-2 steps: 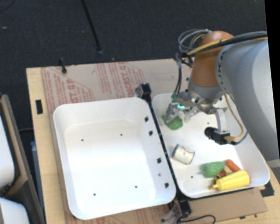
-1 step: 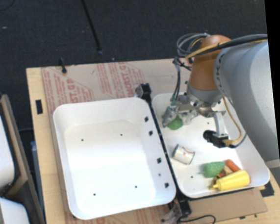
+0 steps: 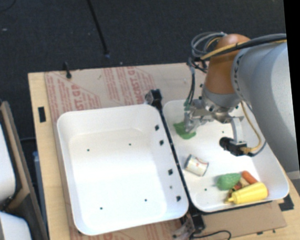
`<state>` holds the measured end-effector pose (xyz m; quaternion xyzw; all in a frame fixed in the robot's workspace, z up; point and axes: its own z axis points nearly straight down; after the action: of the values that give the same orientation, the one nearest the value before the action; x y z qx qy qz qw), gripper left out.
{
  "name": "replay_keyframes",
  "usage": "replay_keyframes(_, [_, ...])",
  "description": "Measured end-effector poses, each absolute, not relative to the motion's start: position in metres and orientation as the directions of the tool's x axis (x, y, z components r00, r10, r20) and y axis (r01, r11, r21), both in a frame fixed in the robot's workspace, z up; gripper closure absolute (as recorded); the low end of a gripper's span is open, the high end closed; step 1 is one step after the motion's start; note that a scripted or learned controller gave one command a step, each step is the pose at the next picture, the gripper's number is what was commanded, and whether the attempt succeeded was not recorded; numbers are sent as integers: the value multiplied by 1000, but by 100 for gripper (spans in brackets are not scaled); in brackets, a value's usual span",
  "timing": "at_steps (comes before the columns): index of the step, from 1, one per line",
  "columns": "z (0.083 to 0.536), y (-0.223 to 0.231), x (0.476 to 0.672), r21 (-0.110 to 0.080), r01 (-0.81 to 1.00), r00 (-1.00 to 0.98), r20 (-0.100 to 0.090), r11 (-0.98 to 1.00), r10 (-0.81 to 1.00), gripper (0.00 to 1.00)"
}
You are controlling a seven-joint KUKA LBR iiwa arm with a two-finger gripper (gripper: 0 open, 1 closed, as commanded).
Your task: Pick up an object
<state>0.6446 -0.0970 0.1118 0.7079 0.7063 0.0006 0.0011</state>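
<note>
My gripper hangs low over the upper left corner of the right bin, under the orange band of the arm. A small green object lies directly beneath and beside its tip, close to the divider between the bins. I cannot tell whether the gripper touches it. Further down the same bin lie a small white and silver cup on its side, a second green lump, an orange carrot-like piece and a yellow bottle.
The left bin sits beside the right one, with black clips along the shared edge. A black cable fitting hangs from the arm above the right bin. The arm's grey body covers the right bin's far right side.
</note>
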Motion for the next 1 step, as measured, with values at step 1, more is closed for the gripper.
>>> replay_keyframes(1, [111,-97,644,2,1000,2,-1,-2,1000,0])
